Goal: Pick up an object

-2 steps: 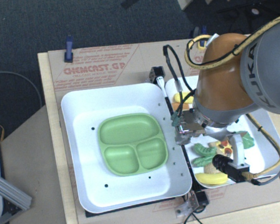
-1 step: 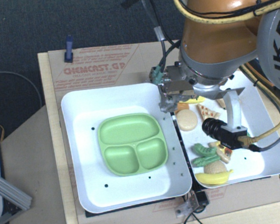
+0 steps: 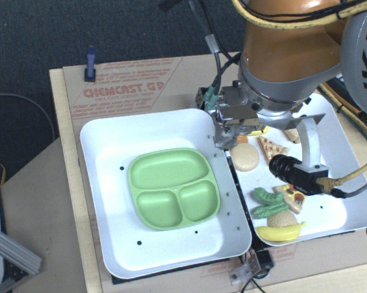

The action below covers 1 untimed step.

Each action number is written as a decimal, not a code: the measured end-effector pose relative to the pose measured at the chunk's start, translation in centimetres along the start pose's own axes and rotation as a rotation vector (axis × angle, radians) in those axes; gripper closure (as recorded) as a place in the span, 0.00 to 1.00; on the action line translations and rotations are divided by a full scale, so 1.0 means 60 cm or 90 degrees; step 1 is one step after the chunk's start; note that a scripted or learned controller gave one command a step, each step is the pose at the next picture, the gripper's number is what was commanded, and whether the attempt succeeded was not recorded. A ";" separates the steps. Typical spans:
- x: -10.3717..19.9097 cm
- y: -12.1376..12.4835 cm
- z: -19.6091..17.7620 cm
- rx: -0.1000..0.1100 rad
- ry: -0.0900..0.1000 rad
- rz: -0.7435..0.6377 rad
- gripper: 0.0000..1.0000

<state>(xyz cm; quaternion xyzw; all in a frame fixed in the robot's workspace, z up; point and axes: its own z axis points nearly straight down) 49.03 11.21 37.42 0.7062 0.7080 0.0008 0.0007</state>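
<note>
The arm hangs over the right bin [image 3: 360, 210], near the round cookie [image 3: 245, 158]; pincer state cannot be told. Next: descend onto one item.

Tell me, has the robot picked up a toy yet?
Not yet, it seems. The gripper sits low over the right bin, but nothing shows between its fingers. The banana, green toy and round cookie lie in the bin. Grabbing and lifting remain.
</note>
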 end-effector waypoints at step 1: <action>-0.016 -0.020 0.070 0.005 -0.001 0.003 1.00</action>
